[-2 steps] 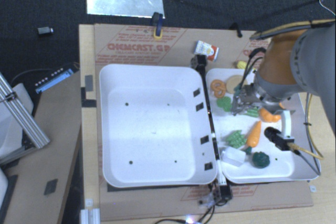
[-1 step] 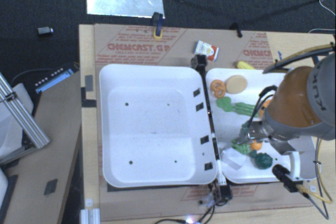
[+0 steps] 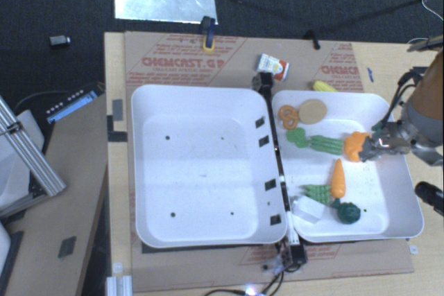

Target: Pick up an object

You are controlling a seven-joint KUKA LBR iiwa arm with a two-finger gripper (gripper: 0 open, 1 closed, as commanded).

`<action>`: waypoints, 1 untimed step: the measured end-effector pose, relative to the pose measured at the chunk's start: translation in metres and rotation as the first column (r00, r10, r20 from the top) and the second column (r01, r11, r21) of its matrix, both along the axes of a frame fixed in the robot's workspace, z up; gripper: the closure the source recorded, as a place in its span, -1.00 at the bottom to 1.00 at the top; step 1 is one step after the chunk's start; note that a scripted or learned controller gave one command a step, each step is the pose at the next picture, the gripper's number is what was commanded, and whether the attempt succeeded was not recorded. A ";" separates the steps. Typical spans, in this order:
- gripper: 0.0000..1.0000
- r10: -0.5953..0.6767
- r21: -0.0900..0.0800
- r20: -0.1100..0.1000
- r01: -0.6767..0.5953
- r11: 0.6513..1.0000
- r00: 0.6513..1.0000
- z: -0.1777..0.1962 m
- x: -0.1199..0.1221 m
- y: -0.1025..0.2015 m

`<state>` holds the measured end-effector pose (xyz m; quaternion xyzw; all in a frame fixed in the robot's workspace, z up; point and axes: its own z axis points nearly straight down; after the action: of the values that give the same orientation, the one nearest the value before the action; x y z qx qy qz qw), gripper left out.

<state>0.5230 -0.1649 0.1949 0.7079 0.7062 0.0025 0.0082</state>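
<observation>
Arm: the grey arm (image 3: 424, 107) enters from the right edge, cut off by the frame, so its upper links cannot be seen
Gripper: the gripper (image 3: 370, 148) sits low over the right bin, just beside the orange object; it is small and blurred, and whether the pincer is spread or pressed together cannot be told
Orange object: a rounded orange object (image 3: 354, 145) lies near the middle right of the right bin, touching or nearly touching the gripper tip; its far side is hidden by the gripper
Right bin: the right bin (image 3: 402, 215) holds all the loose items; its right rim is partly covered by the arm
Carrot: an orange carrot (image 3: 338, 179) lies below the orange object, apart from it
Green pieces: a long green piece (image 3: 316, 142) left of the orange object, a dark green lump (image 3: 349, 213) near the front; their exact shapes are hard to make out
Pretzel and disc: a pretzel (image 3: 288, 116) and a tan disc (image 3: 313, 111) at the bin's back left
Left bin: the left bin (image 3: 201, 163) stands beside it, touching at the shared rim
</observation>
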 end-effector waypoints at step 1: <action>1.00 0.002 0.009 -0.017 -0.002 1.000 1.000 -0.112 -0.037 0.009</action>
<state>0.4857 -0.1562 0.0827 0.7073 0.7069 -0.0002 -0.0008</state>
